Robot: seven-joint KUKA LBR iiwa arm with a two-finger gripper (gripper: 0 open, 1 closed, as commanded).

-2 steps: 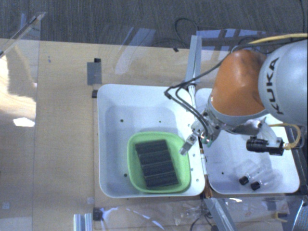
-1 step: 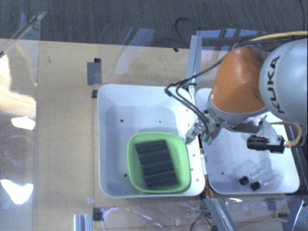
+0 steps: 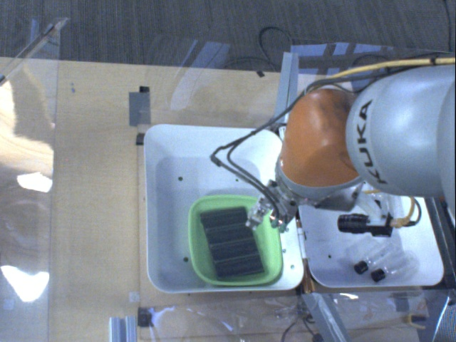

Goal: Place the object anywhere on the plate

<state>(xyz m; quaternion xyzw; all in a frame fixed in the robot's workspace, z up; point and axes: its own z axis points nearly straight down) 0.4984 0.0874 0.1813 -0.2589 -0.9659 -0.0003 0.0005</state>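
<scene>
A green plate lies in the left white bin, toward its front right. A dark grey ridged block rests flat on the plate, running from upper left to lower right. My gripper hangs over the plate's right rim, beside the block's upper right corner. The grey arm with its orange band covers the bin's back right corner and much of the right bin.
The right white bin holds a clear plastic item with black caps near its front. Black cables loop from the wrist over the left bin. A wooden bench stretches away to the left.
</scene>
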